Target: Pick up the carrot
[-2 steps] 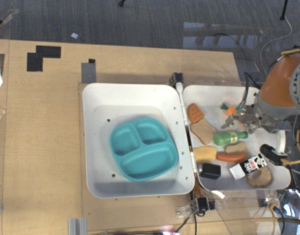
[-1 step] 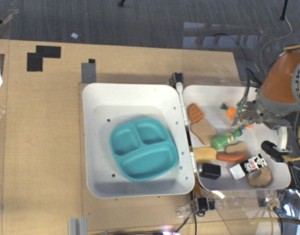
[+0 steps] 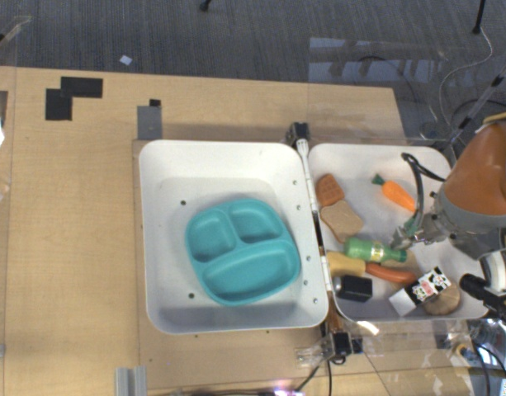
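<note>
The carrot is small and orange with a green tip. It lies at a slant in the upper middle of the right bin, apart from the other items. My gripper hangs low over the bin, a little below the carrot and just above the right end of a green bottle. The grey arm with its orange band reaches in from the right and hides the bin's right side. Nothing shows held in the gripper.
A teal divided plate lies in the left bin. The right bin also holds a brown cookie, a toast slice, a yellow piece, a red sausage, a black block and a black-and-white box.
</note>
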